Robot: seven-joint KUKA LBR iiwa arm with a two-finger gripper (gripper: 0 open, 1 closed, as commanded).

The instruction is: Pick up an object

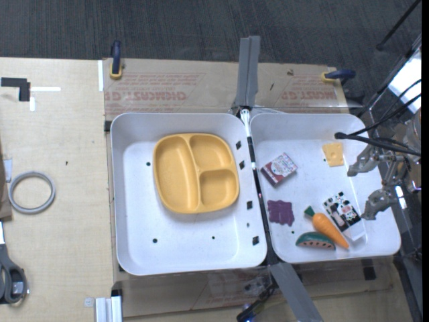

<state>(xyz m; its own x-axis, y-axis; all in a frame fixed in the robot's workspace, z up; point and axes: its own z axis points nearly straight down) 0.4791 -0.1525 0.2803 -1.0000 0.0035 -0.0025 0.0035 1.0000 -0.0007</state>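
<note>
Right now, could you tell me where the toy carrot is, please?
The toy carrot lies in the right bin, near its front edge, between the watermelon slice below it and the black-and-white patterned packet on its right.

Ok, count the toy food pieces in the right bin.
3: a cheese slice near the back, a carrot near the front, and a watermelon slice touching the carrot. None seem hidden.
</note>
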